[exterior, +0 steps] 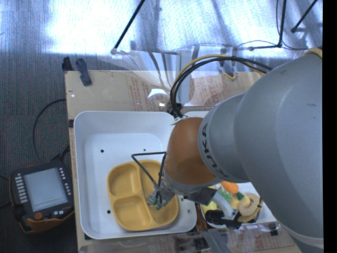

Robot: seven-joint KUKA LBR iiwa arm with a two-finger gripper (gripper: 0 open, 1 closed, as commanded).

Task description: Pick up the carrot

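Meanwhile, gripper hovering over yellow tray — finger state I cannot tell
Carrot lying in right bin — probably light, stiff, smooth; best pinched mid-body

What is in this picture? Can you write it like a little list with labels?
left bin: white bin holding a yellow tray
tray: yellow tray, three compartments
gripper: gripper low over the tray's right side
carrot: orange carrot in the right bin, among other toys, partly hidden by the arm
arm: grey arm with orange band, reaching in from the right
off the bench: control pendant on the floor, left
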